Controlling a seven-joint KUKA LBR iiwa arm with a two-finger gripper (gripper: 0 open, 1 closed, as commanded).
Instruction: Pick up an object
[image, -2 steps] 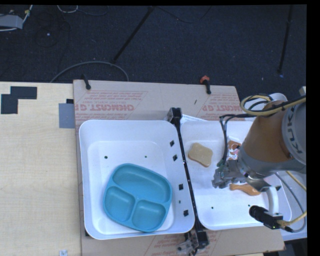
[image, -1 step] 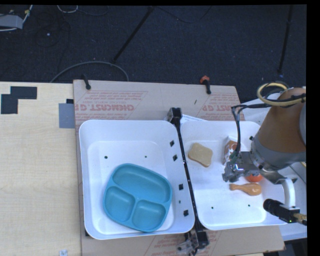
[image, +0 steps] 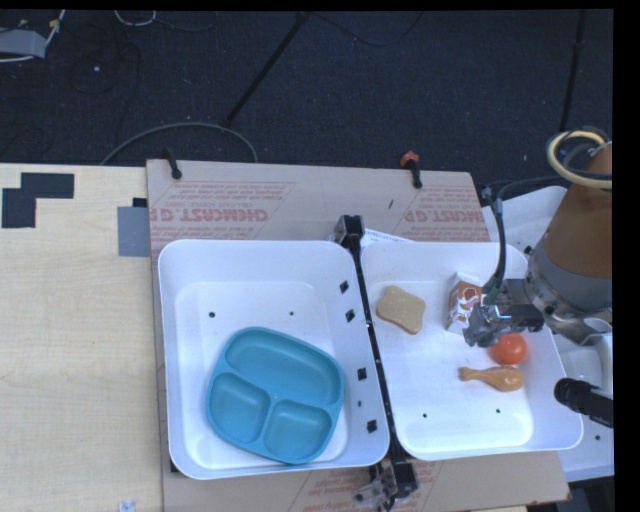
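In the right-hand shallow white bin (image: 470, 440) I have the end effector (image: 487, 325) low over the contents, hanging between a small crumpled white-and-brown packet (image: 464, 300) on its left and a round orange-red ball (image: 510, 348) just below it. From this slanted overhead view I cannot tell how the end effector is set, and I see nothing lifted clear of the bin floor, so I judge that the pick is not yet made. The candidates all lie in this bin: the packet and the ball, both close by the tool; a tan plastic drumstick-shaped toy (image: 492, 377) lying flat just below the ball; and a flat tan bread-slice toy (image: 401, 310) further left, apart from the rest. The left-hand white bin (image: 190, 300) holds a blue plastic divided tray (image: 274, 394), well away across the black divider (image: 364, 340). What is left, as I read it, is the whole grasp: settle on one item, probably the ball or the packet, grip it and raise it off the desk (image: 70, 350).
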